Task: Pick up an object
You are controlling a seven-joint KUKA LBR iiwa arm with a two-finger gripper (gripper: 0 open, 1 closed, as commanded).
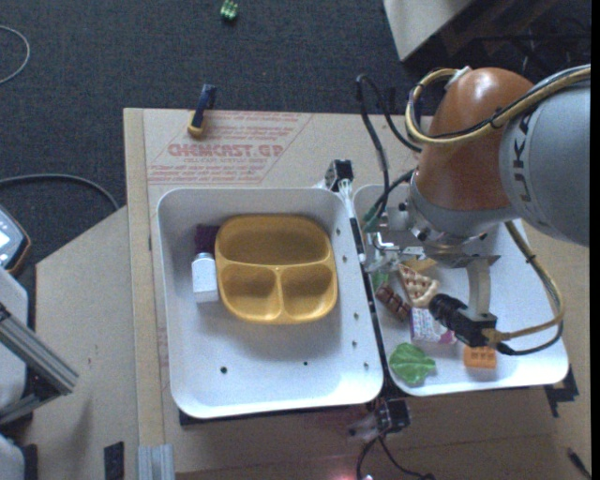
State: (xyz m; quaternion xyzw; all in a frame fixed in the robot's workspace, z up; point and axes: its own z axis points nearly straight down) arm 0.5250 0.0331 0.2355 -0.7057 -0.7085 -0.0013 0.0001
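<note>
The tool (389,251) sits low at the right bin's (534,370) left wall; its state cannot be told. Crowded toys (417,283) beneath risk a miss or double grab.

Dark carpet (94,56) fills the top of the picture, and a small green thing (229,10) lies on it near the top edge. A thin pale cable (21,42) loops in at the upper left, and a black cable (66,180) curves below it. On the bench lies a tan board (141,281) with red lettering (225,150) printed across its far end. A little yellow-and-blue tool (200,111) sits at that far edge, just above the lettering. Two white bins rest on the board, the left bin (272,375) touching the right bin (534,337). A black clamp (339,172) sits at the far end of their seam. A metal rail (37,352) slants in at lower left.
</note>
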